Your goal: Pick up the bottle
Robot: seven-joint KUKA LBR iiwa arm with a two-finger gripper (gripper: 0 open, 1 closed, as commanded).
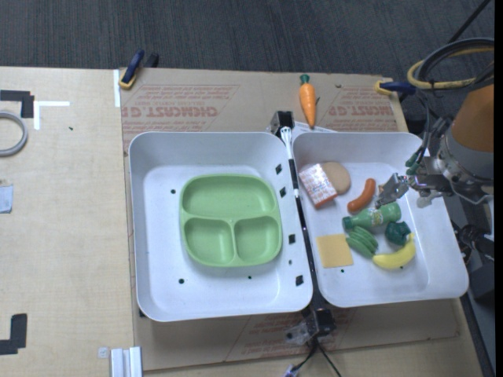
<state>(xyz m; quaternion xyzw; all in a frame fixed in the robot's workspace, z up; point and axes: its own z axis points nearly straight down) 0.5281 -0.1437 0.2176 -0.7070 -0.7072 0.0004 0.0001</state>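
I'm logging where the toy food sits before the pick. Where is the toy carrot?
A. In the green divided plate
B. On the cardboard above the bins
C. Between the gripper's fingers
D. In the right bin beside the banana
B: the toy carrot lies on the cardboard, beyond the top rim of the right bin.

Both bins (157,289) are plain white; the left one carries a pale green divided plate (232,220). In the right bin under my wrist's orange band (477,116) I note a green bottle (376,218), a dark green vegetable piece (361,242), a yellow banana (395,257), a yellow cheese square (334,250), a red sausage (361,196), a tan bread piece (338,176) and a red-and-white patterned packet (317,185). An orange carrot with a green top (306,99) lies on the brown cardboard printed with red lettering (189,100).
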